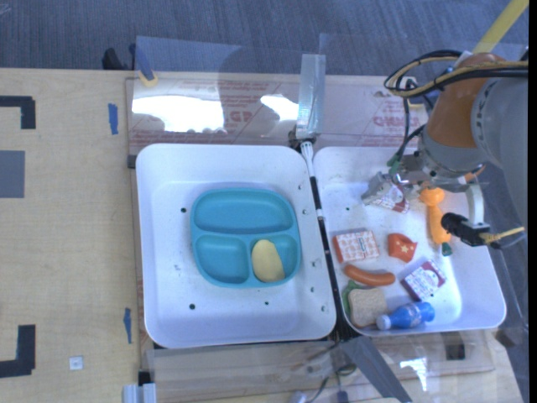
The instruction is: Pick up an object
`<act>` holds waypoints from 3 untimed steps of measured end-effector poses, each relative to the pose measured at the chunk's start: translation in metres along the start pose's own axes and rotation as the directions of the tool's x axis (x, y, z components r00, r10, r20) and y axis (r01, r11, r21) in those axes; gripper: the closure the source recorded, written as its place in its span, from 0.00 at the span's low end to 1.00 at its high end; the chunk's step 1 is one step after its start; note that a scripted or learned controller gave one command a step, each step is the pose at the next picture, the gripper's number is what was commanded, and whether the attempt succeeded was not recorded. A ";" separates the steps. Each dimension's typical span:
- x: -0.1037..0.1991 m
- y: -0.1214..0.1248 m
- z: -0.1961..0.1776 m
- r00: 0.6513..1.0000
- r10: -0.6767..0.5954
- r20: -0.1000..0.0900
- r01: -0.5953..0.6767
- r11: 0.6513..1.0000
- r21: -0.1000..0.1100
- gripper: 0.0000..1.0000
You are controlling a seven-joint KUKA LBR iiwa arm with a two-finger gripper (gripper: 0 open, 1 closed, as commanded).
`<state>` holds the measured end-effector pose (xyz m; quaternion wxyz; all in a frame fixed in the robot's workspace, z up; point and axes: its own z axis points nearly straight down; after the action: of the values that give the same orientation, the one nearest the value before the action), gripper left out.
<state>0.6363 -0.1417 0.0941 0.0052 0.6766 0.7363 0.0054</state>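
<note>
Bench; 2 white bins

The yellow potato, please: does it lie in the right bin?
No, the yellow potato lies in a compartment of the blue tray in the left bin.

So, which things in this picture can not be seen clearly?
- Claw: blurred in the camera view, so open or shut is unclear.
- Crumpled packet under it: print too small.
- Bread slice: partly covered by the blue bottle.
- Arm: cut off by the right edge.
</note>
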 end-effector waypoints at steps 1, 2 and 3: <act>0.001 0.003 -0.014 1.000 -0.004 0.004 0.004 1.000 -0.008 1.00; 0.001 0.002 -0.013 1.000 -0.004 0.003 0.004 1.000 -0.005 0.00; -0.030 -0.040 -0.003 0.992 -0.126 0.005 0.126 0.992 -0.009 0.00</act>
<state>0.5990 -0.1751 0.0961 0.0104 0.6287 0.7776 0.0067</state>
